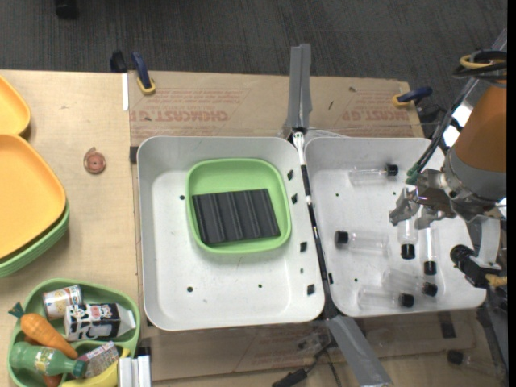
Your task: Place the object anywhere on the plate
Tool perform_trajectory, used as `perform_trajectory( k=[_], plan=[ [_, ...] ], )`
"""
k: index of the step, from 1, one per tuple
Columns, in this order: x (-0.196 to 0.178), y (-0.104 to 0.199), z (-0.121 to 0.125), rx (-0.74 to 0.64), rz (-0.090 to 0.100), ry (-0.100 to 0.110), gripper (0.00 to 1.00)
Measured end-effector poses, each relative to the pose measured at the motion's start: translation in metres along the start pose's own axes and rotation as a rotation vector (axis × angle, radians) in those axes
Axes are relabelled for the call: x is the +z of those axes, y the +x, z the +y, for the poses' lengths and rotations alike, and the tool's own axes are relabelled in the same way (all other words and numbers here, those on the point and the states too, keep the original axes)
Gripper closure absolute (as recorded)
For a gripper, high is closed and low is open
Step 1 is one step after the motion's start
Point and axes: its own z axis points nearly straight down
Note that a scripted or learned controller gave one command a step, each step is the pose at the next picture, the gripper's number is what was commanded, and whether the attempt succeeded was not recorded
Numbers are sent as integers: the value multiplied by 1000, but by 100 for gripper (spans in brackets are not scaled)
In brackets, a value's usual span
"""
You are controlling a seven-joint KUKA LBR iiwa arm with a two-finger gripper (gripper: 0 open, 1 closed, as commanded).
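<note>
Where vials (407,244) lie, claw (418,226) above.

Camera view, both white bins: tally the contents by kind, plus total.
Clear plastic vials with black caps, in the right white bin: 6
Green square plate, in the left white bin: 1
Dark grey ribbed slab, lying on the plate: 1
Total: 8

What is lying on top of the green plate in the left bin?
A dark ribbed mat lies flat on the green plate, covering most of its floor. Anything beneath the mat is hidden.
</note>
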Motion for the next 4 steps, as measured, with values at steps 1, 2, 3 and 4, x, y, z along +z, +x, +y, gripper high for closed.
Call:
perform_trajectory(
  k=[1, 2, 3, 4],
  plan=[
    [7, 28, -24, -287, 1, 0, 100],
    [0, 57, -23, -533, 0, -1, 100],
    [23, 112, 17, -750, 0, -3, 100],
    [23, 169, 34, -880, -1, -3, 100]
  ],
)
